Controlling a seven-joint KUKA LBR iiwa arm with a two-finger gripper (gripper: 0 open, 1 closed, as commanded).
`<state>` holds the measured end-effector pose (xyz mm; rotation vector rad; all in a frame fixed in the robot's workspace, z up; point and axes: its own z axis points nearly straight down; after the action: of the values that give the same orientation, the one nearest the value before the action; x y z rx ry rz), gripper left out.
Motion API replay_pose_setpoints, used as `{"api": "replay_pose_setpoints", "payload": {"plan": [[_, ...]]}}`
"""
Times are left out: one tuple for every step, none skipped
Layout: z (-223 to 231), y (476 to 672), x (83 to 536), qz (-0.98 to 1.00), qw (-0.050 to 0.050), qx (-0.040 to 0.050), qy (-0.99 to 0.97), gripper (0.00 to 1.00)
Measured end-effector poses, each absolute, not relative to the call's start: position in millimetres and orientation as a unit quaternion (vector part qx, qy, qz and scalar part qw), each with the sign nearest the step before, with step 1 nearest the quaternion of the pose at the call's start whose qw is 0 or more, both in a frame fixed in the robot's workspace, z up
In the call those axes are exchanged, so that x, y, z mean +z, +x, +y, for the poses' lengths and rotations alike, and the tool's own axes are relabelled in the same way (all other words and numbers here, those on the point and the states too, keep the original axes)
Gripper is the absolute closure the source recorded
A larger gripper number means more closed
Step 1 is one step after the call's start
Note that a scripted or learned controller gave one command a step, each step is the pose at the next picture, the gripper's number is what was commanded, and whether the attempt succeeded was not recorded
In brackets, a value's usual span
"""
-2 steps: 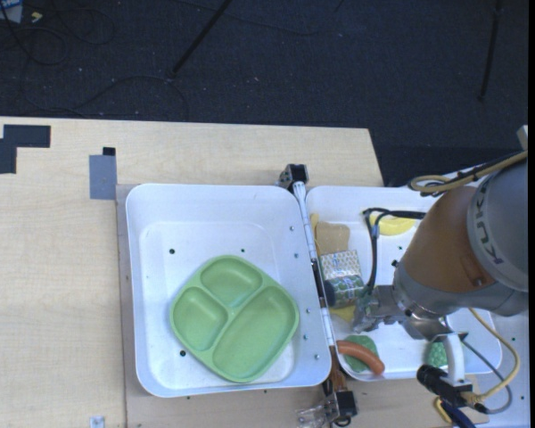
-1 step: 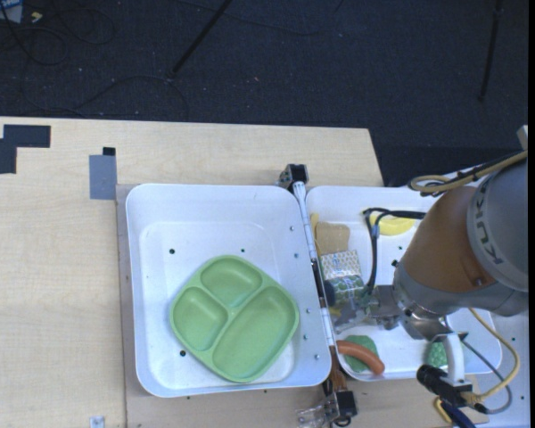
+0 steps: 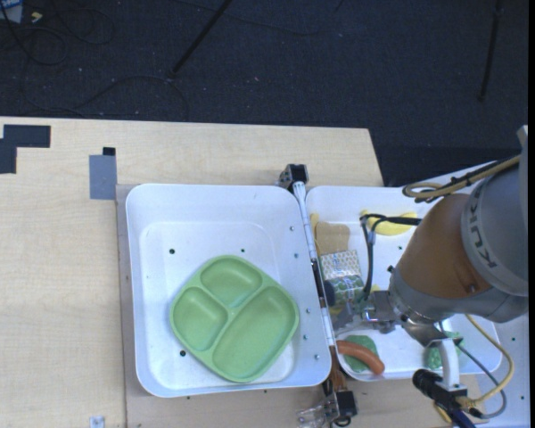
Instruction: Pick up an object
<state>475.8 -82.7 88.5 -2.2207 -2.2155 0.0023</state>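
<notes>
Left bin (image 3: 147,239) holds a green divided plate (image 3: 235,317); right bin (image 3: 348,199) holds clutter; hand's grip indiscernible.

Even, fairly bright light falls from above; the white bins (image 3: 143,239) near the frame's centre look slightly washed out. The upper frame is dark and grainy. Shadows are soft and faint. Overall sharpness is modest, with fine detail blurry at lower right.

Pale wooden bench (image 3: 53,266) against dark speckled carpet (image 3: 250,52) crossed by cables
</notes>
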Motion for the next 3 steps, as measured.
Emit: {"api": "replay_pose_setpoints", "payload": {"plan": [[-82.2, 476.9, 96.6, -0.706, 0.004, 0.0002, -0.708, 1.00], [-82.2, 476.9, 96.5, -0.705, 0.004, 0.0002, -0.709, 0.00], [-91.6, 476.5, 88.1, -0.707, 0.004, -0.0008, -0.707, 0.00]]}}
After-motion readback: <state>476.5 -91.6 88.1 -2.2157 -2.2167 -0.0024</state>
